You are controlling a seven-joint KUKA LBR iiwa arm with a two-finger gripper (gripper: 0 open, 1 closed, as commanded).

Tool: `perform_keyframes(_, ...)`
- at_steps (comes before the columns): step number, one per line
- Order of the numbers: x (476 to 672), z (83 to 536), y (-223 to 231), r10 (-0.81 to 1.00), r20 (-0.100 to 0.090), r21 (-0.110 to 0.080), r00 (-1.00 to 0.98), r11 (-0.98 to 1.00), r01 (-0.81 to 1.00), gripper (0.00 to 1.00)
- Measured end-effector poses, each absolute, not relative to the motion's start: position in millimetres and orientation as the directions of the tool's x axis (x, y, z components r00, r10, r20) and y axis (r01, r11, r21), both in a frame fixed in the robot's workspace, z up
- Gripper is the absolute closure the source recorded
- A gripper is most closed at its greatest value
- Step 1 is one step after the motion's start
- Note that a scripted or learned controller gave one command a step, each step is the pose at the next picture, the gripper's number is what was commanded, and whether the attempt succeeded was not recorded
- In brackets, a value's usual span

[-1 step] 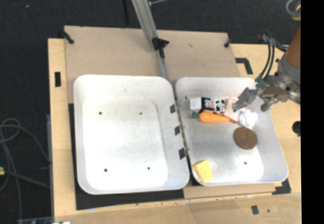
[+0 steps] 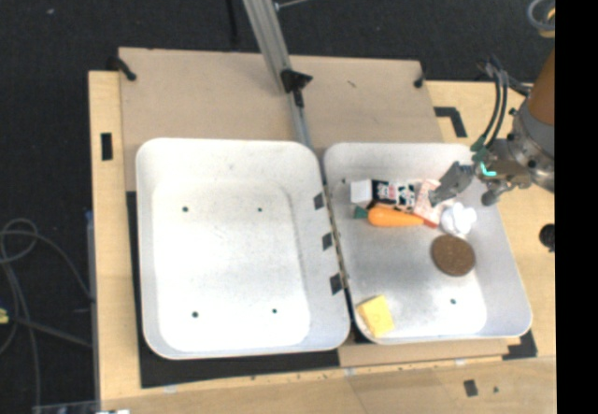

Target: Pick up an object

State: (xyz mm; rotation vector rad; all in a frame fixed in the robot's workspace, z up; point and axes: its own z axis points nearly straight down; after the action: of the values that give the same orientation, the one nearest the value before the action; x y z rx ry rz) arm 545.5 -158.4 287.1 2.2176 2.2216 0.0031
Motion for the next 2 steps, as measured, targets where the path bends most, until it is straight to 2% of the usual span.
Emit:
perform_keyframes(1, 551.3, 226, -158, 1.000, -0.001, -0.004, 0.001, -0.001, 1.000, 0.00)
perform_keyframes(2, 556.7, 180, -153, 1.000, -0.001, -0.003, 0.005, -0.005, 1.000, 0.00)
